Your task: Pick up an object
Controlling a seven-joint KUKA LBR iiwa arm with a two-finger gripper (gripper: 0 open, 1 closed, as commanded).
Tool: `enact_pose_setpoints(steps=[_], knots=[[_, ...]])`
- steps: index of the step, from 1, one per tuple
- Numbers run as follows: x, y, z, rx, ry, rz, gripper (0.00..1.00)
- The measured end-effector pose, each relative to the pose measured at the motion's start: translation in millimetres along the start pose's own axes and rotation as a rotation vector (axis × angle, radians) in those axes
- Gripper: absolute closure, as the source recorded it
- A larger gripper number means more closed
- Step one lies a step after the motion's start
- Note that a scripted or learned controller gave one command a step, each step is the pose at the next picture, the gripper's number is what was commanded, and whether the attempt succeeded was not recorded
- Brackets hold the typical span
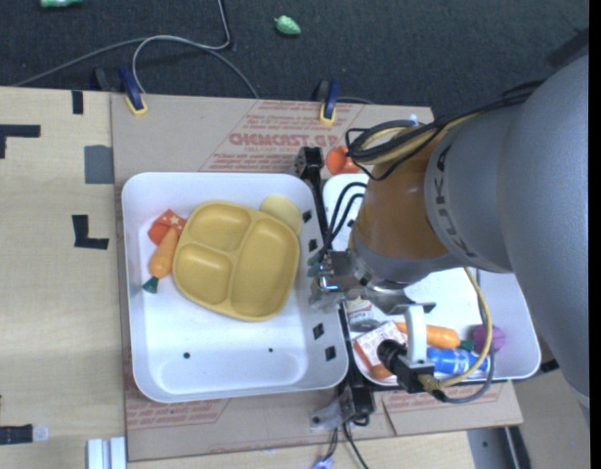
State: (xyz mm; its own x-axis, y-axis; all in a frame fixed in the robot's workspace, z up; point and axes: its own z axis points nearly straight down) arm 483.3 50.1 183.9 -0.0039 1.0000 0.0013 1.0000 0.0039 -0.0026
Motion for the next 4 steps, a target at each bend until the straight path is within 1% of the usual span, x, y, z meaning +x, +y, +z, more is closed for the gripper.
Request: enact_pose_setpoints(steps=[1,2,3,4], knots=[[-45.9,19.0,-65.3,-0.002,-0.002,0.004,1.0],[-53.1,15.3,-67.7,-0.002,-0.002,0.003,1.0],[-50.4,-0.4,-83.2,0.0,-0.001,0.003,1.0],[-44.2,-0.4,-57.5,0.0,-0.002,0.003,1.0]])
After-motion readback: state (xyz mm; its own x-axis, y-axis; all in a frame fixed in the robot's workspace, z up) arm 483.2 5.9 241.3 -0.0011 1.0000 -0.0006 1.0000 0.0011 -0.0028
